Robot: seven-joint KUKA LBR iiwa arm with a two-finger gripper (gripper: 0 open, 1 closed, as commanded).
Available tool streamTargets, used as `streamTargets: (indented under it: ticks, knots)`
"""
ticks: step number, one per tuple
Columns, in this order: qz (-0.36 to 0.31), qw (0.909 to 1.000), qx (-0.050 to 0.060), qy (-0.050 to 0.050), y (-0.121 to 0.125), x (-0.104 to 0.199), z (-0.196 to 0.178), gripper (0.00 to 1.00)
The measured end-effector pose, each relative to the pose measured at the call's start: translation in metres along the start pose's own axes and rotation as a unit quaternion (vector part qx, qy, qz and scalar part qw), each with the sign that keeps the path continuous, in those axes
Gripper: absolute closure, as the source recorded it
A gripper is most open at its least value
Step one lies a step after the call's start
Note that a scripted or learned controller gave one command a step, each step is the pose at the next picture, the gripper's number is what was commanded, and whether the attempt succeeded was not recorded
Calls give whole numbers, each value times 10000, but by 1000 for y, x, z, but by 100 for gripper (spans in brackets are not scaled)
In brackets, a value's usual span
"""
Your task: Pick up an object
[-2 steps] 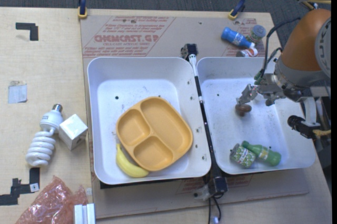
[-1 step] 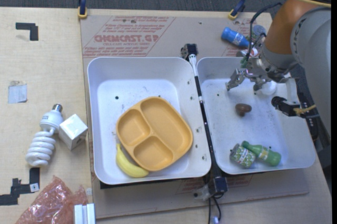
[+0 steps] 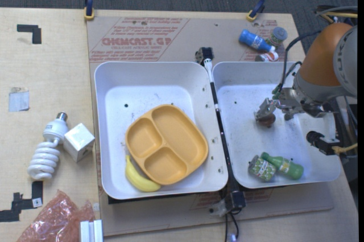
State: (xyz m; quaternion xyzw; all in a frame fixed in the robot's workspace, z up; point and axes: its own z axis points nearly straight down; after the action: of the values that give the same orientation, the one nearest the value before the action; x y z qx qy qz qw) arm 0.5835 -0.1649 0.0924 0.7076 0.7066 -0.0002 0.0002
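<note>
My gripper [image 3: 266, 112] hangs low over the middle of the right bin [image 3: 239, 78], reaching in from the right. A small grey-brown shape sits at its tip; I cannot make out whether it is a separate object or part of the gripper. A green bottle [image 3: 276, 167] lies on its side near the right bin's front wall, well apart from the gripper. In the left bin [image 3: 114, 81], an orange divided plate [image 3: 166, 144] rests partly over a yellow banana [image 3: 138, 177].
A blue bottle [image 3: 255, 41] and a grey cap [image 3: 278, 35] lie on the board behind the right bin. Left of the bins are a spiral light bulb [image 3: 46, 151], a white cube [image 3: 78, 142] and a red mesh bag [image 3: 57, 218].
</note>
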Motion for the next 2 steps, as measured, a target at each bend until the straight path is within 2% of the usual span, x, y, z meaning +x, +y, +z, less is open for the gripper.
streamTargets:
  ticks: [1,2]
  knots:
    - [6,10000,-12,-7,1,-1,-10,100]
    - [-20,10000,-9,-4,-10,41,-131,100]
